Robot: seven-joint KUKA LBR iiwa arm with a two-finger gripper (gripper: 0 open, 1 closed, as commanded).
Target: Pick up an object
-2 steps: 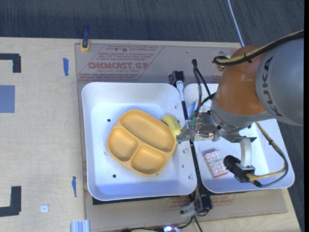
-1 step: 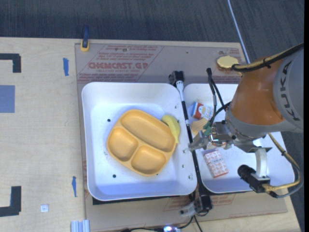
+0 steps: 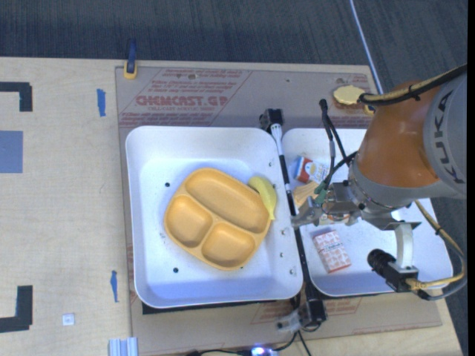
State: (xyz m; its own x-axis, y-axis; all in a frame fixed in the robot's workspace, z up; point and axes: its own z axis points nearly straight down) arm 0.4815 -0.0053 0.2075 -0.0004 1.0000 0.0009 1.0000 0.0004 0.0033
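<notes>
My gripper (image 3: 312,212) hangs low over the left side of the right bin (image 3: 430,269), under the orange wrist band. Just below it a small pink patterned box (image 3: 332,250) lies flat on the bin floor. Above it sits a small white, red and blue packet (image 3: 308,169), with a tan piece (image 3: 302,195) beside the gripper. In the left bin (image 3: 148,162) a yellow three-compartment plate (image 3: 215,217) lies in the middle. A yellow banana (image 3: 264,193) rests against the plate's right edge.
The raised wall between the two bins (image 3: 291,221) runs right beside the gripper. Black cables (image 3: 330,136) loop over the right bin's top, and a black fitting (image 3: 386,265) sits at its lower right. A yellow disc (image 3: 346,95) lies on the board behind.
</notes>
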